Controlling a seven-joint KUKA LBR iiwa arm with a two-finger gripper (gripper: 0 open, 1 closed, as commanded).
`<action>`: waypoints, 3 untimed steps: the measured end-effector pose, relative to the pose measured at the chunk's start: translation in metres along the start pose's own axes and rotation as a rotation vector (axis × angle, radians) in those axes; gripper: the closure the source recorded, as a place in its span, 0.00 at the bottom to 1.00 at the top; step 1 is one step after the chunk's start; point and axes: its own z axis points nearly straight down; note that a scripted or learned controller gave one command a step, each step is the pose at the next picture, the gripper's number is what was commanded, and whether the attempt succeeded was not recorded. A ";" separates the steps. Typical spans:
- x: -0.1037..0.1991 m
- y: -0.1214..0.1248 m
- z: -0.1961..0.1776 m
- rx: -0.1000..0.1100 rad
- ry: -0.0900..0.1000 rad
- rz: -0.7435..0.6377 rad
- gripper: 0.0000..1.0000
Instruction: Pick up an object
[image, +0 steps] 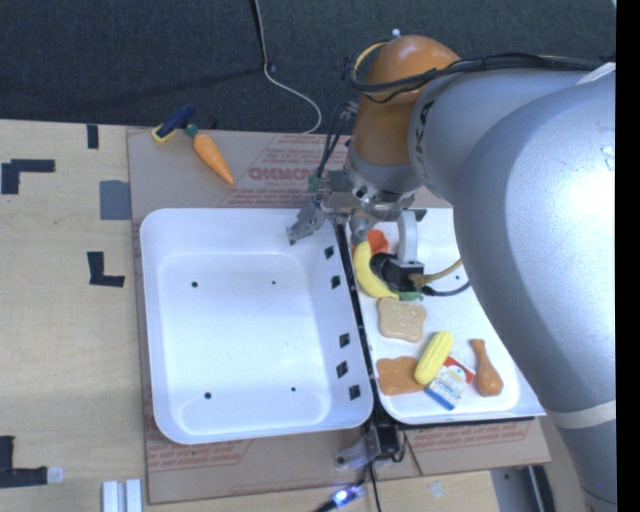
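A: Where the arm (520, 200) is reaching in from the right, what is sitting under it?

B: Its orange band (395, 95) is hanging over the seam between the two bins, and the claw (345, 205) is hovering at the far end of that seam, above the inner rim of the left bin (240, 330).

A: Is the claw gripping anything?

B: Cannot tell. A grey metal piece is sticking out toward the left bin, but how the claw is standing is not readable from here, and nothing is showing as held.

A: And the things to pick?

B: They are lying in the right bin (500, 405). A yellow banana (368, 277) is lying near the divider, with something red-orange (377, 241) just beyond it. A slice of toast (401, 318) is lying below the banana. Nearer the front, a corn cob (434, 357) is resting tilted beside an orange-brown flat piece (397, 375), a small colourful packet (448, 385) and a brown drumstick (486, 368).

A: Anything outside the bins?

B: A toy carrot (212, 157) is lying on the cardboard sheet (290, 165) beyond the left bin, with a blue and yellow piece (174, 125) at its far end. A white cable (290, 90) is trailing across the table behind.
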 end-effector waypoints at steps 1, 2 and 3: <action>0.065 -0.035 -0.022 0.003 0.001 0.000 0.00; 0.062 -0.034 -0.030 0.004 -0.002 0.003 1.00; 0.165 -0.014 -0.082 -0.004 0.003 -0.004 1.00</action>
